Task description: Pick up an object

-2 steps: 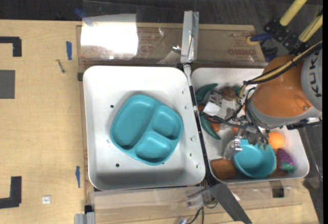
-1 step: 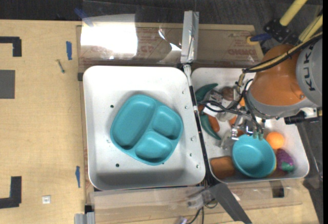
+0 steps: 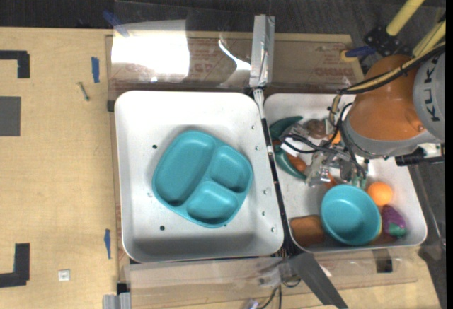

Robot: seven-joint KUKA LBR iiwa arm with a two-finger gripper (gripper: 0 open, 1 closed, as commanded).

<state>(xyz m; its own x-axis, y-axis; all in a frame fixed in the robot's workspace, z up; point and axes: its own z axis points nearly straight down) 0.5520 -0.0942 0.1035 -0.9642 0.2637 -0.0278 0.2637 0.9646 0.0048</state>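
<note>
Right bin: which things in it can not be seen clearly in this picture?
- Gripper: in the camera view, cables and glare blur the fingers, so open or shut is unclear.
- Teal item: the wrist and cables cover most of it.
- Brown item: the blue bowl covers part of it.
- Purple item: partly behind the bowl, too small to name.

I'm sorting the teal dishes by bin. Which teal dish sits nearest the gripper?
The round teal bowl in the right bin, just below the gripper. The divided teal plate lies apart in the left bin.
</note>
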